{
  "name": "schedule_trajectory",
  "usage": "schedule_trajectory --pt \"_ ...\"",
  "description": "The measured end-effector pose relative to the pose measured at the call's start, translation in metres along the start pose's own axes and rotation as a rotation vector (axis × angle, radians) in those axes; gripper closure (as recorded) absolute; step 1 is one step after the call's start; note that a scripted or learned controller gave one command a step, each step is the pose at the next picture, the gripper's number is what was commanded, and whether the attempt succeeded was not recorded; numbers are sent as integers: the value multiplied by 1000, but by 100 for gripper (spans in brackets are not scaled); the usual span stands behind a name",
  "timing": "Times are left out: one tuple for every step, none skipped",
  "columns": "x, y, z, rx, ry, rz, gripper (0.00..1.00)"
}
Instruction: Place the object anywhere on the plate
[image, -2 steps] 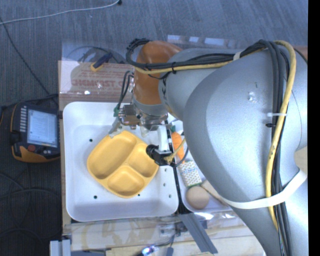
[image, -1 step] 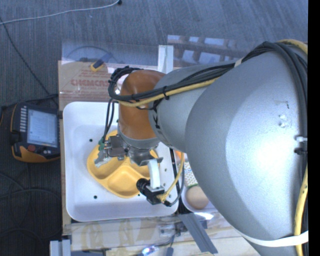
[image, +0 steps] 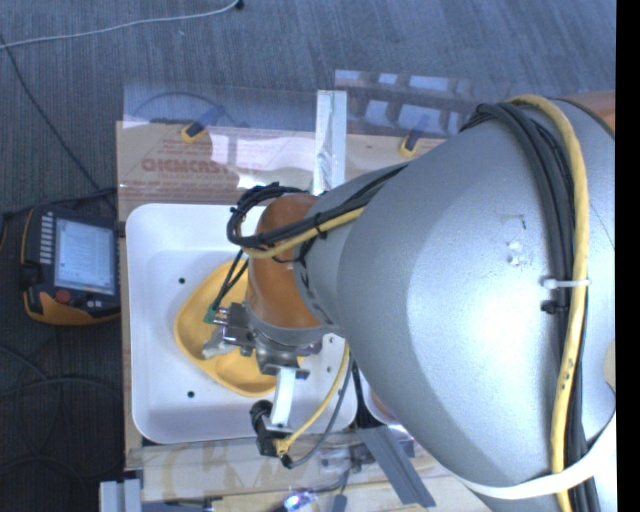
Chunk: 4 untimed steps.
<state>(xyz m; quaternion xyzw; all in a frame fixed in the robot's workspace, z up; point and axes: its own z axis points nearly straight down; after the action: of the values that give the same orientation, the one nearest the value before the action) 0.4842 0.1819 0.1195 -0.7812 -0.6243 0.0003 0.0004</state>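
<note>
Gripper (image: 252, 352) is hanging directly over the round yellow plastic plate (image: 200, 322) lying in the shallow white bin (image: 150, 290); its state I cannot tell.

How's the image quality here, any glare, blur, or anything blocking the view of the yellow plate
Camera view: the grey arm, close to the lens, looks soft and covers most of the right side; it hides part of the yellow plate. The white bin is bright but keeps its detail, with soft shadow by the plate. The handheld screen is pale with glare.
</note>
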Motion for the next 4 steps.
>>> schedule_trajectory --pt "-77 80 -72 0 -6 34 0" --pt "-49 52 -17 5 -5 20 0" --pt "-42 13 -52 4 -4 -167 0" --pt "-35 7 -47 4 -3 -130 0"
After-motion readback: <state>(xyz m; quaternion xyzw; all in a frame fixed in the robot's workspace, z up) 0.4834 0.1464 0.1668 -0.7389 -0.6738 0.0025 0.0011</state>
